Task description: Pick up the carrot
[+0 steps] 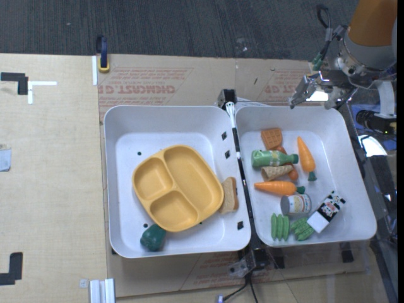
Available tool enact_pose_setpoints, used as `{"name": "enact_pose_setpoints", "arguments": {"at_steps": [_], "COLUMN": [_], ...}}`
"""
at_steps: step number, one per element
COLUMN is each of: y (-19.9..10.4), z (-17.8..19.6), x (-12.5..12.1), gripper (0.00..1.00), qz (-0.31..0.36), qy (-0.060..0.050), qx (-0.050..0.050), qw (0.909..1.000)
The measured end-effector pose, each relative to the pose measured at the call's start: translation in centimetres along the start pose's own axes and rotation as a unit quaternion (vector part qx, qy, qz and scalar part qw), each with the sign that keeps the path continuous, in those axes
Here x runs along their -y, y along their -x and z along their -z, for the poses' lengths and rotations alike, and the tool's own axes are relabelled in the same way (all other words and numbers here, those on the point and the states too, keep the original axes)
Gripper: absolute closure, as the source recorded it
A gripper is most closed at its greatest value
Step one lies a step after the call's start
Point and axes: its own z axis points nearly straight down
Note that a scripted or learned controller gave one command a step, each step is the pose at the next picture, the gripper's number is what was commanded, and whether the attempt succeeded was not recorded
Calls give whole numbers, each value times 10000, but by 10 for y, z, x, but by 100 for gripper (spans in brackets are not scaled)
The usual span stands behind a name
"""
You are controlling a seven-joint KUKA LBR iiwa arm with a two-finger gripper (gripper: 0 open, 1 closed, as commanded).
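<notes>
Two orange carrots lie in the right bin (353, 169). One carrot (305, 154) points away from me near the bin's middle right. The other carrot (276, 187) lies crosswise just below a green bottle (273, 159). The gripper (314, 91) hangs over the far rim of the right bin, well above and behind both carrots, with nothing seen in it. The arm's orange band (374, 14) is at the top right.
The right bin also has a waffle-like cracker (271, 137), a small can (295, 203), a black-and-white carton (328, 212) and green pea pods (281, 226). The left bin (120, 169) holds a yellow divided plate (178, 187), a bread slice (229, 194) and a dark green item (153, 237).
</notes>
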Motion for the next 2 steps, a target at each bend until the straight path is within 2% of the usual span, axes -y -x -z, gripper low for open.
{"name": "enact_pose_setpoints", "arguments": {"at_steps": [1, 2], "y": [51, 52], "z": [-181, -171], "x": [17, 17], "gripper": [0, 100], "qz": [-165, -178], "qy": [10, 6], "qx": [-4, 6], "qw": [9999, 9998]}}
